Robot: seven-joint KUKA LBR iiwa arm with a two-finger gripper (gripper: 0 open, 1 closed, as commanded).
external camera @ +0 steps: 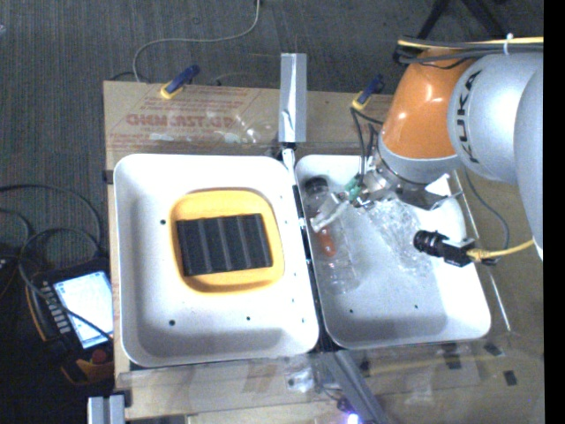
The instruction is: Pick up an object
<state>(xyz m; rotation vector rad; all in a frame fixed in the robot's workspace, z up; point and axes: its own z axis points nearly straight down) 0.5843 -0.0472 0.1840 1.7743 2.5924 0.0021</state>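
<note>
You've got the arm (pixel 477 104) reaching in from the right over the far part of the right bin (pixel 441 321). The jaws (pixel 353 194) sit low at the bin's far-left area, but the wrist covers them, so you can't tell whether they're spread or pressed together, and nothing shows between them.

Task things: a clear bottle (pixel 328 237) w/ dark cap lies along the right bin's left wall, just beside the jaws. Crumpled clear plastic (pixel 397 237) lies near the bin's middle. The left bin (pixel 141 325) holds a yellow tray (pixel 228 241) w/ a dark ribbed insert, well apart from the arm.

Step looks like approach/descent onto the bottle, no grasp confirmed. Next move prob calls for jaws centred across the bottle's body, then close and lift straight. Watch it: clear round plastic could roll or slip vs. the wall.
</note>
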